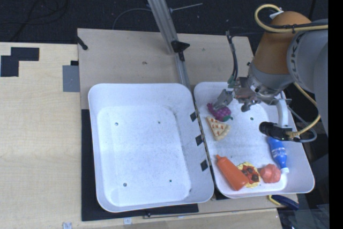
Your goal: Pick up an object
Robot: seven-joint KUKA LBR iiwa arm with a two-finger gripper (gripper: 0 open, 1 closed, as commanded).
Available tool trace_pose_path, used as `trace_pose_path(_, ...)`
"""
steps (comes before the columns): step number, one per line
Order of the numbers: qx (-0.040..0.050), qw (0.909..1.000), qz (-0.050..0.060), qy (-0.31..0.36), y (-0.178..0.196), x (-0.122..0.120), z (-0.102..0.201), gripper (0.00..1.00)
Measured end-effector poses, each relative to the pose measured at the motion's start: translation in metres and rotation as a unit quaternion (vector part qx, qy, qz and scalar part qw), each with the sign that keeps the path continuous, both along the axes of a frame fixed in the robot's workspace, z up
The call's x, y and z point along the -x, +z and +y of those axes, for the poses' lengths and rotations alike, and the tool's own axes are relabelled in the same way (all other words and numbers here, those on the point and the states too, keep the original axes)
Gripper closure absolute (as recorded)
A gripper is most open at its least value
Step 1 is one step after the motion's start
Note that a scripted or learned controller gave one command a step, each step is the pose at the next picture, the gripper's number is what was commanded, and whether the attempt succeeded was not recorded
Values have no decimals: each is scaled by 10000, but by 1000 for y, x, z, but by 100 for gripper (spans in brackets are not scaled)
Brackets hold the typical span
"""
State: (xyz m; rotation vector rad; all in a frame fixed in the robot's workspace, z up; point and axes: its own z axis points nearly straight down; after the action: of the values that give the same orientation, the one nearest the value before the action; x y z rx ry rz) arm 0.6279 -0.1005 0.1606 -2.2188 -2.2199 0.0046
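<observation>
Jaws [234, 99] apart above purple toy [219, 112] in right bin [300, 182]

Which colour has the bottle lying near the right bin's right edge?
The small plastic bottle is blue with a white cap, seen best in the camera view.

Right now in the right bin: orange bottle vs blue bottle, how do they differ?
The orange bottle is plain orange and looks thicker; the blue bottle is blue with a white label and looks slimmer. The orange bottle lies diagonally near the bin's front left, beside a yellow item; the blue bottle lies along the right wall, nearly lengthwise. Both lie flat in the right bin, apart from the claw.
</observation>
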Motion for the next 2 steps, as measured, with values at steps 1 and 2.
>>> trace_pose_path(1, -1, 10000, 1, 1, -45, 7, 1, 0)
trace_pose_path(2, 1, 10000, -10, 0, -71, 8, 2, 0)
